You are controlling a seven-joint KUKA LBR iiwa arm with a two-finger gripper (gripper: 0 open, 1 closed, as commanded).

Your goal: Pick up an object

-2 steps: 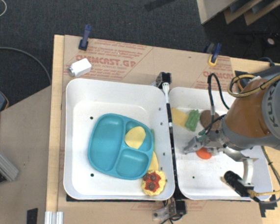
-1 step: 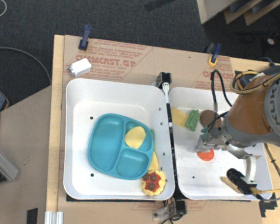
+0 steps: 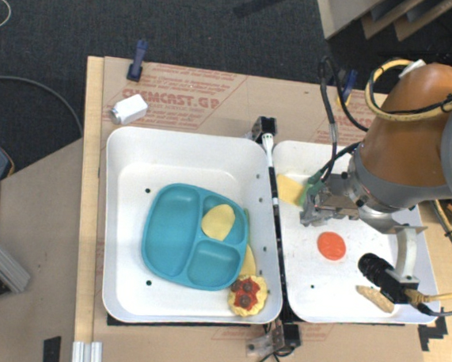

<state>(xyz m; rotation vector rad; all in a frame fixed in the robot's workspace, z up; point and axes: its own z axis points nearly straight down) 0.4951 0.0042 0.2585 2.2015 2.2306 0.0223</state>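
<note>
A brown board [image 3: 187, 93] is carrying two white bins side by side. The grey and orange arm [image 3: 415, 115] is reaching in from the view's right and covering the upper right part of the right bin [image 3: 341, 311]. The pincer [image 3: 319, 209] is sitting over that bin's left half, close to the wall the bins share. How far it is open cannot be told, and nothing is showing in its grasp.

The left bin [image 3: 120, 206] is lying well to the view's left of the pincer. A teal plate [image 3: 169, 234] is filling most of its floor, leaving bare margins along the top and left walls. A yellow oval [image 3: 219, 221] is resting on the plate. A red and yellow toy [image 3: 248, 294] is lying in the corner below and left of the pincer, against the shared wall.

A yellow wedge [image 3: 289, 189] is lying just left of the pincer, tight to that wall. An orange disc [image 3: 332, 246] is lying just below the pincer on open floor, clear of every wall. A tan piece [image 3: 375, 298] is lying further below and right, near the front rim.
</note>
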